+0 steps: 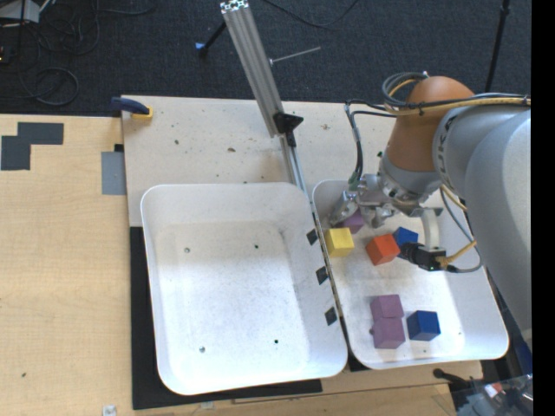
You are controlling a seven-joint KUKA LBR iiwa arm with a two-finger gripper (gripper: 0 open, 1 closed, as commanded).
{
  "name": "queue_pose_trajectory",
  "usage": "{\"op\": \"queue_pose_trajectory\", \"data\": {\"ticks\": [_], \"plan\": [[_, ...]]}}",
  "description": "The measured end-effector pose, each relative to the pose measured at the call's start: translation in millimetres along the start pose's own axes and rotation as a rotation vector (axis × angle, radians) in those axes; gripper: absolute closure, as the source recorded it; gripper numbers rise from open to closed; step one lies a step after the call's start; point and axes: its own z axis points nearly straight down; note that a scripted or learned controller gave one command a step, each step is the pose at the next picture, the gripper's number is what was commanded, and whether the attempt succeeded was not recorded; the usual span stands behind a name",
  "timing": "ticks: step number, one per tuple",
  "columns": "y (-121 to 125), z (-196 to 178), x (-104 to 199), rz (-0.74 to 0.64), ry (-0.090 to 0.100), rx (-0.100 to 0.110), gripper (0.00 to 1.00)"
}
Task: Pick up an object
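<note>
The pale speckled bench top [208, 141] bears two shallow white plastic bins: left bin [165, 232], right bin [486, 336] touching beside it.

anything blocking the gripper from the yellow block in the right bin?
Nothing visible. The gripper sits low at the far end of the right bin, and the yellow block lies just in front of it by the bin's left wall. A small purple piece and the orange block crowd it closely.
</note>
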Motion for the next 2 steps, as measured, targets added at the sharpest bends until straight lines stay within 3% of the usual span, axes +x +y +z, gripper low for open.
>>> {"op": "queue_pose_trajectory", "data": {"ticks": [1, 2], "plan": [[-1, -7, -1, 0.002, -0.001, -0.001, 1.0], [-5, -50, 0, 0.004, -0.002, -0.002, 1.0]]}}
